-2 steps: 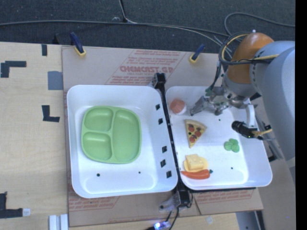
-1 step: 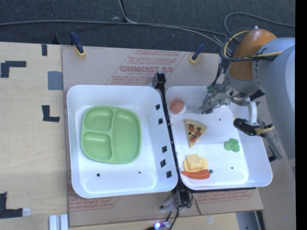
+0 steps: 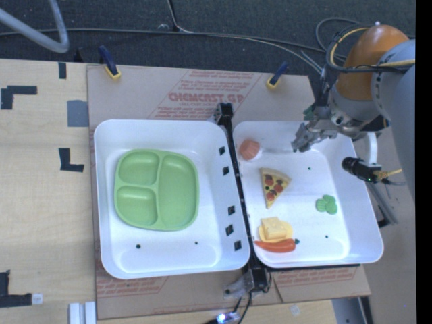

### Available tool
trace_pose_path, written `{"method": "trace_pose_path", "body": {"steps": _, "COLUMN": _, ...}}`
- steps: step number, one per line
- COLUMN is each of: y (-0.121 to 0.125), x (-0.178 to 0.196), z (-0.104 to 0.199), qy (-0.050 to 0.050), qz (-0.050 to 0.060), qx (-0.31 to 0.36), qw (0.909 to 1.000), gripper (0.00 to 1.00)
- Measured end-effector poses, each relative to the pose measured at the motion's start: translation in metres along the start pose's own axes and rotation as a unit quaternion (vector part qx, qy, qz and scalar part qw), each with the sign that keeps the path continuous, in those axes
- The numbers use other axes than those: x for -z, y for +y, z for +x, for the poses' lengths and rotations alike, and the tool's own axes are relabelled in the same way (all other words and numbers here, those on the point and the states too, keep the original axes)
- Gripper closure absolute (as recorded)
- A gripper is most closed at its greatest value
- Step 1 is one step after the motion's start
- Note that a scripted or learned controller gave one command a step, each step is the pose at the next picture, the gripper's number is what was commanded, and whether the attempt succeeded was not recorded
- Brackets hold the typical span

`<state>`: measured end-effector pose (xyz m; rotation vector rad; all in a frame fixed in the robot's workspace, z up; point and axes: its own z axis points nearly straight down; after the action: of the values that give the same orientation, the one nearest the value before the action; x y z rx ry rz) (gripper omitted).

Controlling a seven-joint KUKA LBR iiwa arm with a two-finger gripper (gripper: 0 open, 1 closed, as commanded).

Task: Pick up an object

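The right bin (image 3: 351, 245) holds several toy foods: a pink round piece (image 3: 250, 149) at its far left, a pizza slice (image 3: 273, 184) in the middle, a green piece (image 3: 327, 205) to the right, a yellow cheese block (image 3: 273, 229) and a red chili (image 3: 275, 246) at the near edge. My gripper (image 3: 303, 142) hangs over the far part of the right bin, right of the pink piece and apart from it. Nothing shows between its tips.
The left bin (image 3: 108, 248) carries a green divided plate (image 3: 156, 188). A black divider (image 3: 233, 181) runs between the bins. Cables (image 3: 202, 34) cross the dark floor behind the bench, and clamps (image 3: 277, 76) sit on the cardboard's far edge.
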<state>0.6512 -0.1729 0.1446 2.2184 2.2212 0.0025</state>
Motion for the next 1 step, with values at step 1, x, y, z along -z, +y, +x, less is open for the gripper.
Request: {"method": "trace_pose_path", "body": {"steps": 1, "y": 0.0024, "x": 0.0427, "z": 0.0003, "qy": 0.000, "qz": -0.001, "qx": 0.000, "qw": 1.0000, "gripper": 1.00}}
